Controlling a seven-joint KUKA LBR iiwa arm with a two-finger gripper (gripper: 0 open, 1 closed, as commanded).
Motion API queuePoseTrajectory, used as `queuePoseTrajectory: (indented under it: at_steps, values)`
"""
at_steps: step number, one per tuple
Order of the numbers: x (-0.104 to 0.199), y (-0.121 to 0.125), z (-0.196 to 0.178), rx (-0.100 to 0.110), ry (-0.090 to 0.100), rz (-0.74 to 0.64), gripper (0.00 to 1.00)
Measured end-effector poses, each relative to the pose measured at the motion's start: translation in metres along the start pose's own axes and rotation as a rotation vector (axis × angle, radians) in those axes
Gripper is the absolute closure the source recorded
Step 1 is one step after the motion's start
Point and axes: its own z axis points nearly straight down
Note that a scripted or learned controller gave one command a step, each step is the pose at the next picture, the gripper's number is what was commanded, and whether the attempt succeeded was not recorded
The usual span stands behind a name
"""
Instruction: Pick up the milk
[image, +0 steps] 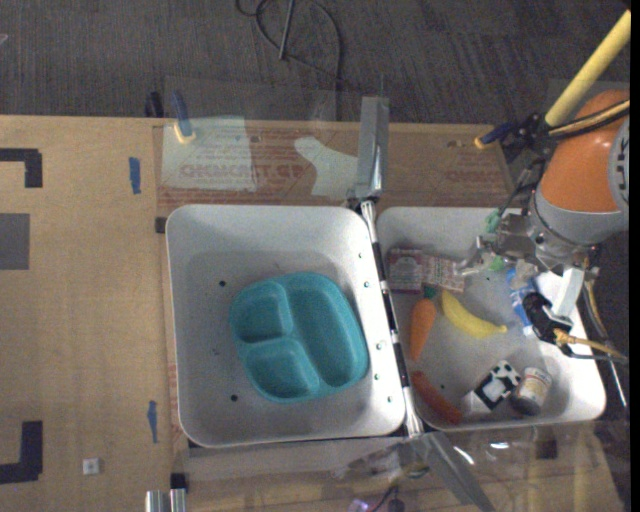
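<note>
1. Looking down, I found the milk (497, 385), a small black-and-white carton, lying near the front of the right bin (590, 405), just beside a little bottle (533, 388).
2. The hand (497, 252) hung toward the bin's back, well apart from the milk; whether it was apart or together, I could not tell.
3. I judged the carton light and stiff-sided yet crushable, best pinched gently across its flat faces.

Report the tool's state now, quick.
Tool: cannot be told; it sits low in the right bin, near the banana, and nothing is visibly held.
</note>
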Motion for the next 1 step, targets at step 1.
queuePoseTrajectory:
  at_steps: [1]
  values:
    - [-0.0384,-0.0942,0.0445,0.0,0.0,-0.09,0.0]
